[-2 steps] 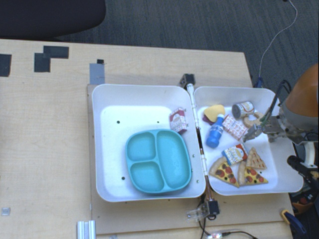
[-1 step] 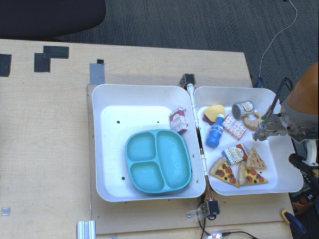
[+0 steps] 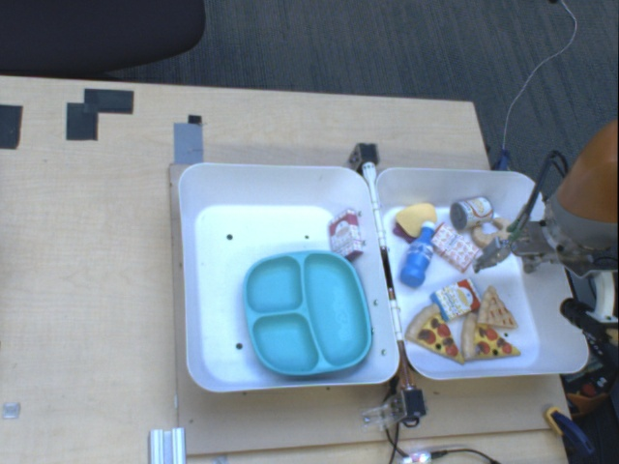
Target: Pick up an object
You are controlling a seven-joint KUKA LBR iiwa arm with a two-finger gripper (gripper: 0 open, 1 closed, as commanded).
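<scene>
You are looking at a robotics lab or test workspace, not a home. A pale wooden bench (image 3: 87,259) is sitting on grey office carpet (image 3: 387,37), with dark tape patches (image 3: 97,112) sticking to its top. Two white bins (image 3: 189,288) are lying clamped side by side, one holding a blue divided plate (image 3: 308,312), the other toy food such as pizza slices (image 3: 437,334). Loose cables (image 3: 542,61) are trailing across the floor at the right.
</scene>
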